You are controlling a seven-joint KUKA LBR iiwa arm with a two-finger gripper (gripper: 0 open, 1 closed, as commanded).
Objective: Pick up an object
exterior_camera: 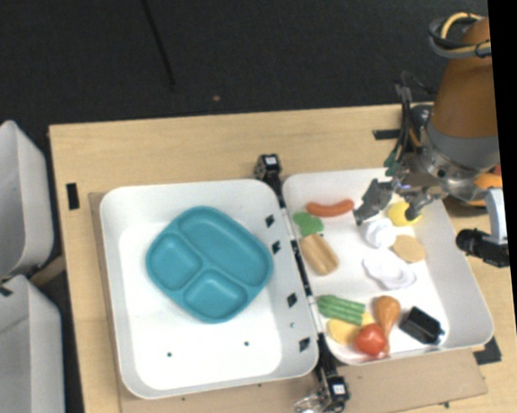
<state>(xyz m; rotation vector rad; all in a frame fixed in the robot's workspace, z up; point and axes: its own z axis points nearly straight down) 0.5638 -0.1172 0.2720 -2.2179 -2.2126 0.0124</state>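
Hovering over the right bin (448, 319) near its far right corner, gripper (391, 200) with jaws spread, gripping nothing. Just below, toward the bin's middle, a small white cup (379, 233) (light, stiff, probably slippery): best pinched across the rim.

Two white bins sit side by side on the bench: the left bin (137, 364) carries one blue divided plate (209, 262), and the right bin (461, 314) carries a mix of toy foods. Counted there are one red sausage (330, 208), one bread roll (319, 255), one green pod (341, 308), one tomato (371, 340), one drumstick (386, 311), one black block (421, 324), one tan cookie (409, 249) and two white pieces (389, 272).
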